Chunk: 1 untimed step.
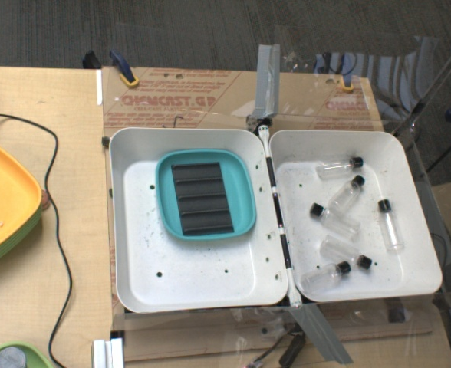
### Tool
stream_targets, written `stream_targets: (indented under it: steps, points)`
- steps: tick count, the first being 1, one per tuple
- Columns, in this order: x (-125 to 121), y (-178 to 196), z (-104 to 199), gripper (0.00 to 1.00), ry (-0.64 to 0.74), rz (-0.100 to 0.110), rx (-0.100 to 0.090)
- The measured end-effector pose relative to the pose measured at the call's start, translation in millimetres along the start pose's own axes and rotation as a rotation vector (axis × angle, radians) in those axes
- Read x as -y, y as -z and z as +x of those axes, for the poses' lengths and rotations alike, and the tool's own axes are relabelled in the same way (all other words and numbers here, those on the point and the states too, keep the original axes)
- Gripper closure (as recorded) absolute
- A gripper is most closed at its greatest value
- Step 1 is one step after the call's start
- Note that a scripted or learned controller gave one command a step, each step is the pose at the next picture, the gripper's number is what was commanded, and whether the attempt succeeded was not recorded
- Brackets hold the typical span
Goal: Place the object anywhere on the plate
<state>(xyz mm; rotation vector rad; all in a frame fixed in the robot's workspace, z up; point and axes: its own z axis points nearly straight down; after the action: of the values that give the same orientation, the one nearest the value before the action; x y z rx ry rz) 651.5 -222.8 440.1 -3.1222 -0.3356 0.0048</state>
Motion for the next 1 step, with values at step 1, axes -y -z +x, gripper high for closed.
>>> stream_targets:
  steps: [1]
  points:
    - [-0.3, 0.8, 1.2, 0.0, -0.011, 0.0, -0.001]
